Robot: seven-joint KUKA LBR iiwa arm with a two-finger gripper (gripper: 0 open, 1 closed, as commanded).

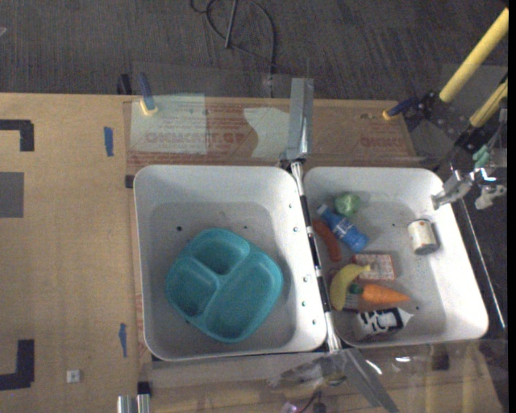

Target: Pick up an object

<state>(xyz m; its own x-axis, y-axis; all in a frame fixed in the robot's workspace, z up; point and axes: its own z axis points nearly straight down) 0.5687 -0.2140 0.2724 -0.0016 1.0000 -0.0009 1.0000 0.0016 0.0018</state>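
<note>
One label on the small can (422, 235) is unreadable.

Looking like a robotics lab: two white bins (153, 242) sitting on a cardboard-covered bench (64, 242) with tape marks (108, 141), cables (234, 24) trailing over grey carpet (81, 40).

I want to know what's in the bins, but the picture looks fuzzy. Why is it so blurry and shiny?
Camera view: soft all over, so small toys like the banana and carrot lack sharp edges; pale glare sits on the clear sheet behind the left bin; the teal tray casts a faint shadow.
</note>
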